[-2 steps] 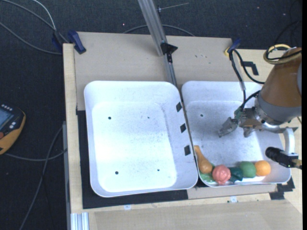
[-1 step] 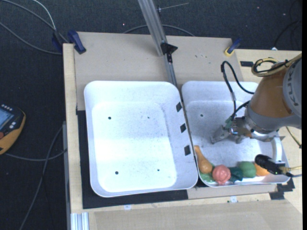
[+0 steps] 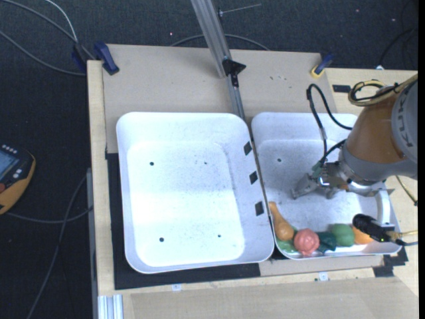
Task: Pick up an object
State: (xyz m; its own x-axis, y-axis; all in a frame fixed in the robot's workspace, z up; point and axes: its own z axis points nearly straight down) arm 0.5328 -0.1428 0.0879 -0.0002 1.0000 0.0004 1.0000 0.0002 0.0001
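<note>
Toy food sits bunched along the near edge of the right bin [image 3: 292,128]: an orange carrot-like piece [image 3: 281,225], a pink round piece [image 3: 306,241], a green piece [image 3: 342,234], plus a small teal bit [image 3: 329,242] and an orange bit [image 3: 362,238] partly hidden by the arm's hardware. Carrot-like piece's long axis runs diagonal, narrow tip toward the bin divider up-left, fat end down-right touching or just beside the pink piece. Pink and green pieces look roundish, no clear axis. Gripper [image 3: 304,189] is low over the bare middle floor of the right bin, pointing left, well apart from the toys; its fingers are spread a little with nothing between them. Arm [image 3: 378,141] comes in from the right, orange band above the wrist, black cable looping over it. Left bin [image 3: 133,128] is white with dark speckling. Both bins rest on a tan board [image 3: 166,78] with blue clamps [image 3: 106,58] at the far corners. A metal pole [image 3: 209,25] slants up from the bins' divider. Dark carpet floor [image 3: 40,98] around, cables, and a handheld pendant [image 3: 13,171] at far left.
</note>
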